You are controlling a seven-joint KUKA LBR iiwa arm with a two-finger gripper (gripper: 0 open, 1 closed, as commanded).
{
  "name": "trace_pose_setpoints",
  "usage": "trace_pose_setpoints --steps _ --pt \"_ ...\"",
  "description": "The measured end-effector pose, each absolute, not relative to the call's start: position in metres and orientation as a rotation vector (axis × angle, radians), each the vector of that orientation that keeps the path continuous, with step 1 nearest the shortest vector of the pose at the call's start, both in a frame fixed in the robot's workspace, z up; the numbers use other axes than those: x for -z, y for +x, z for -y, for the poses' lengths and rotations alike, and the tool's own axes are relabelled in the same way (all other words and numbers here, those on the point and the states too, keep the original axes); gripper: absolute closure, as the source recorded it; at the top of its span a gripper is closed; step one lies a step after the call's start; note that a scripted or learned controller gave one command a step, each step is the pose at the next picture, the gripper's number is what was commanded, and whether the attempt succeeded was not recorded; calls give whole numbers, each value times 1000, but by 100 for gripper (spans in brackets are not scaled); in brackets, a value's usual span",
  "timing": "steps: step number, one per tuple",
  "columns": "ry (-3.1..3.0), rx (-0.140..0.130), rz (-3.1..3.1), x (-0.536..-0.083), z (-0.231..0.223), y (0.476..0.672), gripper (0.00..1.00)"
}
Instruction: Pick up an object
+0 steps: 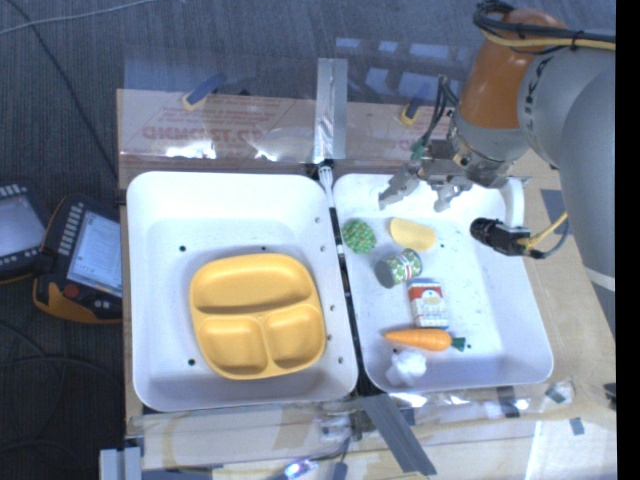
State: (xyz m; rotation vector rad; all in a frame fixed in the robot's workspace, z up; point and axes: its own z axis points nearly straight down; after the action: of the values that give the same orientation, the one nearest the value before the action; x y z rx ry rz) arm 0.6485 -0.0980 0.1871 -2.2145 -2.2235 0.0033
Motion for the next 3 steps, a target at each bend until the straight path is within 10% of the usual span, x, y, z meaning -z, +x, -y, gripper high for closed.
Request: trace_pose_setpoints --steps 1,2,3 --pt "-2263 -2 2177 -217 68 654 0" --pt "-2309 -9 2128 -117 117 631 0" --pt "-2307 -7 2127 -126 117 631 100"
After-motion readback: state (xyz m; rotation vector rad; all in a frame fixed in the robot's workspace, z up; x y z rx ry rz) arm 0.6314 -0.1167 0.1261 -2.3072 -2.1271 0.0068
